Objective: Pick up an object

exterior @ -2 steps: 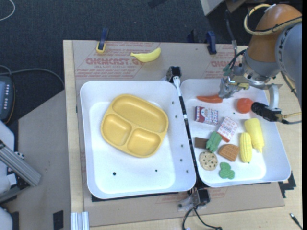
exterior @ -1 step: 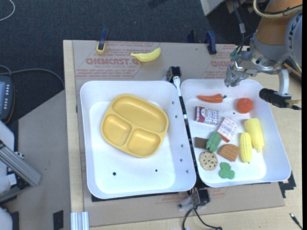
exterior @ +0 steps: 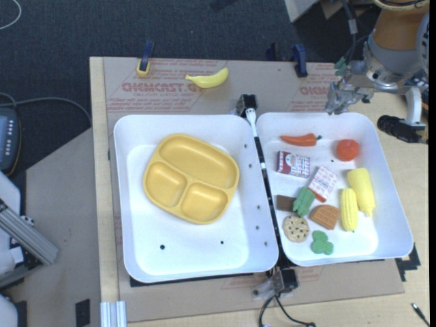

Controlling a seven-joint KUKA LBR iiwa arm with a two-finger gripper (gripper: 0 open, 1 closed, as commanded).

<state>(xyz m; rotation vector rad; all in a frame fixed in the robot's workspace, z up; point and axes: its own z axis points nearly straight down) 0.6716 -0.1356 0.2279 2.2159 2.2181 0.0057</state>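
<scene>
Your claw (exterior: 338, 101) hangs at the far right of the desk (exterior: 109, 87), just outside the far rim of the right bin (exterior: 398, 216), with nothing between its tips; whether it is released or clenched you cannot tell at this angle. No object has been lifted, so read this as the approach step, target not yet committed. Nearest to the claw, inside the right bin, lie a red pepper (exterior: 300, 139) and a red tomato (exterior: 347, 149), apart from each other. Further in you have a red-and-white carton (exterior: 293, 163) and a small white packet (exterior: 323, 182), then two yellow corn cobs (exterior: 355, 197) side by side against the right wall. Along the near half sit a green piece (exterior: 304, 201), a brown waffle-like piece (exterior: 325, 216), a cookie (exterior: 296, 228) and a small broccoli (exterior: 321, 244), packed close. The left bin (exterior: 129, 182) carries a yellow divided plate (exterior: 191, 178). A toy banana (exterior: 208, 79) rests on the bare board beyond the left bin. Judgement: the next move calls for carrying the claw in over the right bin and descending on one isolated item; the tomato or pepper looks the easiest choice, having clear space around it. The crowded near cluster risks a pinch on two items at once.
</scene>
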